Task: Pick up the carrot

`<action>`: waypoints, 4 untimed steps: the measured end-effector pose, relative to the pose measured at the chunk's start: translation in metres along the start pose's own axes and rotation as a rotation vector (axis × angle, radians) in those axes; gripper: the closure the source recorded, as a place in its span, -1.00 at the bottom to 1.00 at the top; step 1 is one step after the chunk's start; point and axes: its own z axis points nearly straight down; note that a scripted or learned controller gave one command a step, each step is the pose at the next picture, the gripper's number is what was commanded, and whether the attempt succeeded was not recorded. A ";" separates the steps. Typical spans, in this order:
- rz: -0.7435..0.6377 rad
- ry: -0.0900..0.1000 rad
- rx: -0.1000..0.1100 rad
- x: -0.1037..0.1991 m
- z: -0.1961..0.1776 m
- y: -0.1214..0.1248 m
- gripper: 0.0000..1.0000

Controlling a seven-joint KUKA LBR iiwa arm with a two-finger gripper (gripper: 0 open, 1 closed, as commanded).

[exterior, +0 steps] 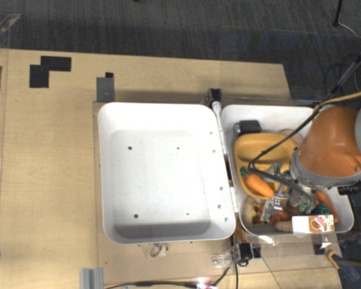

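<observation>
Camera view: looks down at a slant on a tan wooden worktop (48, 161) that bears two shallow white bins side by side.
Left bin (162, 116): the larger-looking of the two, its bare white floor marked by a few small dark dots.
Right bin (289, 112): crowded with things, mostly in its near half; the arm covers its right part.
Arm (331, 143): comes in from the right, its orange band over the right bin, the grey wrist just below the band.
Tool (275, 202): hangs low in the right bin amid cables and metal parts, just right of the carrot; whether its fingers are apart or together cannot be told, and nothing can be made out between them.
Carrot (257, 185): orange, lying on the floor of the right bin towards its left wall, tilted, with a touch of green at its upper left end; it lies just beside the tool, and whether the two touch cannot be told.
Yellow thing (262, 146): a broad rounded object at the back of the right bin, just above the carrot.
Small carton (313, 223): white with a red and brown print, at the bin's near rim.
Black marks (48, 70): dark blocks on the worktop's far left.
</observation>
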 end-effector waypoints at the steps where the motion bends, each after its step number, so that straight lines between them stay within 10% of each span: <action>1: 0.132 0.061 0.018 -0.033 0.003 0.020 -1.00; 2: 0.465 -0.007 0.001 0.003 0.000 0.019 -1.00; 4: 1.046 0.002 -0.022 -0.005 -0.003 0.008 -1.00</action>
